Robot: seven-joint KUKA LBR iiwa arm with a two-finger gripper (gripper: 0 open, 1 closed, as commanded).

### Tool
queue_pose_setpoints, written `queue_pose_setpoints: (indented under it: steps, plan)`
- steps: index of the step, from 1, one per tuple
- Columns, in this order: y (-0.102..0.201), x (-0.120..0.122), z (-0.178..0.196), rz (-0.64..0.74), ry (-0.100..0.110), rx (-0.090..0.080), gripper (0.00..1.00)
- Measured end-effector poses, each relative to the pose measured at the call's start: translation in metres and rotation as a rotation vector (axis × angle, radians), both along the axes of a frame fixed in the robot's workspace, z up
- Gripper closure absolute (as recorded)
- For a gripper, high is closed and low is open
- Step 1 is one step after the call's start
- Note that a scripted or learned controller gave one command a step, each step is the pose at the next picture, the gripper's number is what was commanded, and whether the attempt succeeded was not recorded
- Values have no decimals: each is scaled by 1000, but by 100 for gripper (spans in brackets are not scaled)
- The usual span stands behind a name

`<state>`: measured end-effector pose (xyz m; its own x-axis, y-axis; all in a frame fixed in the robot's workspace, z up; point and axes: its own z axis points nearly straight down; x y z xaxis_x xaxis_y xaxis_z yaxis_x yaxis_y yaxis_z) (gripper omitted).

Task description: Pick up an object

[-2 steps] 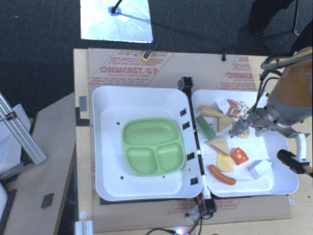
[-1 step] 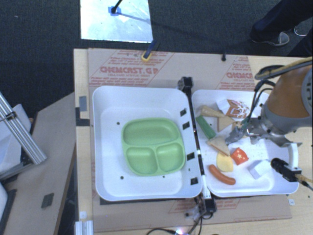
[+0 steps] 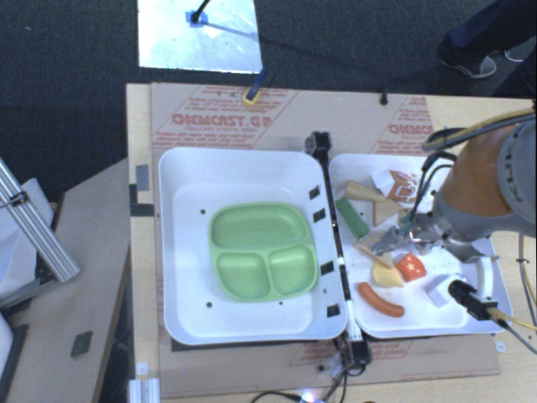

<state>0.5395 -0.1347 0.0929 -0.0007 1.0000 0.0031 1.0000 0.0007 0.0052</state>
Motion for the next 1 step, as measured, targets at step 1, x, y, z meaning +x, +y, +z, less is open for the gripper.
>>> queue_pose_setpoints:
  steps: [1]
  plan:
    - [-1,3,14,0,-10,-4,100]
